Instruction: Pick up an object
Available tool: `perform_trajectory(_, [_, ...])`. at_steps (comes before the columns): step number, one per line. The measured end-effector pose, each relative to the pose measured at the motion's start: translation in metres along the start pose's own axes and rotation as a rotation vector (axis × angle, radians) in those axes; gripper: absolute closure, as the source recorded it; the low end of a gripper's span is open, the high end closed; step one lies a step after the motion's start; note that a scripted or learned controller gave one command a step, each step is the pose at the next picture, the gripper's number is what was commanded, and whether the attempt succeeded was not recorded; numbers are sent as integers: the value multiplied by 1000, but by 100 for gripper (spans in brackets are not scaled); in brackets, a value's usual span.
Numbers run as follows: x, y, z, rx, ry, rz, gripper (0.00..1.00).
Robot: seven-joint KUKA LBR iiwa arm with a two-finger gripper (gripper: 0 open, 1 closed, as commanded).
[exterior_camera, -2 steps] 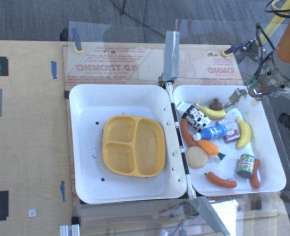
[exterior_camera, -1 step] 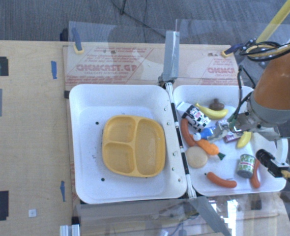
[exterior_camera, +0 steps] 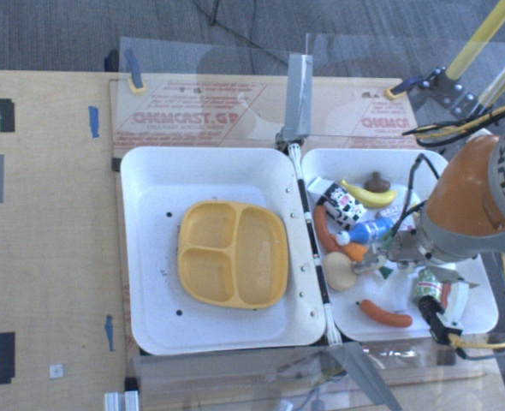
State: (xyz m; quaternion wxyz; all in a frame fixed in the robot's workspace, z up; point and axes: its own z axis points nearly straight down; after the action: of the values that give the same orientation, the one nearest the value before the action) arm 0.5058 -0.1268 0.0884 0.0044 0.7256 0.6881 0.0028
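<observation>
Arm low over the right bin, hand among the clutter, nothing seen held.

The hand (exterior_camera: pixel 388 259) sits down in the right bin (exterior_camera: pixel 484 315), near the middle of the pile, just beside a blue-and-white bottle (exterior_camera: pixel 374 229) and a pale egg-shaped object (exterior_camera: pixel 339 272); the wrist hides its fingers, so I cannot tell whether it is open or closed, or whether anything is caught. Around it lie a banana (exterior_camera: pixel 368 194), an orange-red sausage (exterior_camera: pixel 384 313) toward the near rim, a longer one (exterior_camera: pixel 323 227) by the divider, and a black-and-white spotted toy (exterior_camera: pixel 342 205). The left bin (exterior_camera: pixel 150 187) carries a yellow divided plate (exterior_camera: pixel 233 253). This looks like the reach-and-grasp step; next, the hand should probably close on one piece and lift straight up without dragging neighbours.
</observation>
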Motion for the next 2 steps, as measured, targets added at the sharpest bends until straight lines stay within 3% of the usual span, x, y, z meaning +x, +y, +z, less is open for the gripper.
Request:
perform_trajectory(1, [3, 43, -38, 10, 2, 29, 0])
perform_trajectory(2, [3, 138, -7, 13, -4, 52, 0])
